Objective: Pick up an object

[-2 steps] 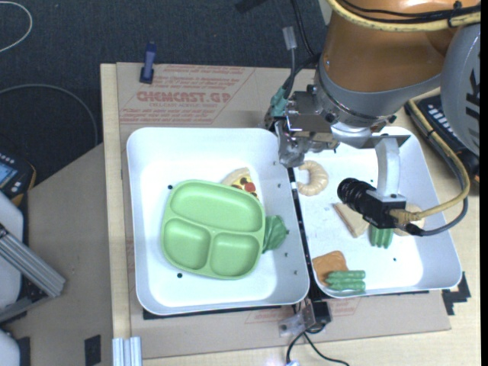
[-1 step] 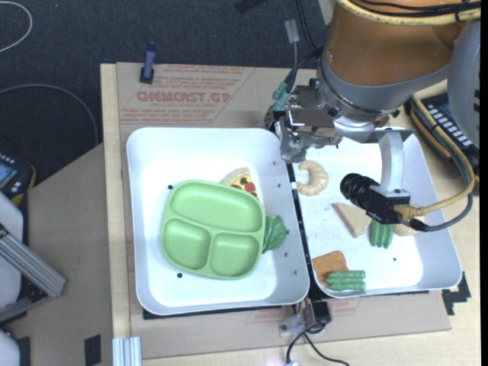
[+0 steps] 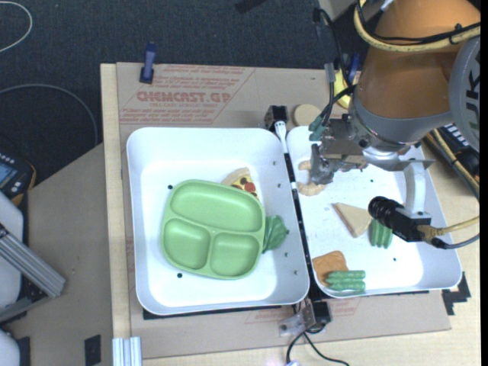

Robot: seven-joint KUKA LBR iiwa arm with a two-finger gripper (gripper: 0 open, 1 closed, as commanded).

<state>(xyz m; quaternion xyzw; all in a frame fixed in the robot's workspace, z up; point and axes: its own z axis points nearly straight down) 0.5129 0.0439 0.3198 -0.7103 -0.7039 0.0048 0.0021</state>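
My gripper (image 3: 319, 172) hangs low over the left part of the right bin (image 3: 436, 269), close to the wall shared with the left bin. A pale beige toy piece (image 3: 309, 188) lies right below and slightly left of it, partly hidden by the gripper. Further objects lie in the right bin: a tan wedge (image 3: 351, 218), a small green piece (image 3: 380, 234), an orange biscuit-like piece (image 3: 329, 262) and a green pea pod (image 3: 346, 280). No object can be seen held in the gripper.
The left bin (image 3: 145, 204) holds a green divided plate (image 3: 212, 229), a pizza slice toy (image 3: 242, 180) at its far edge and a green leafy piece (image 3: 275, 232) at its right. A black fitting with a hose (image 3: 396, 216) crosses the right bin.
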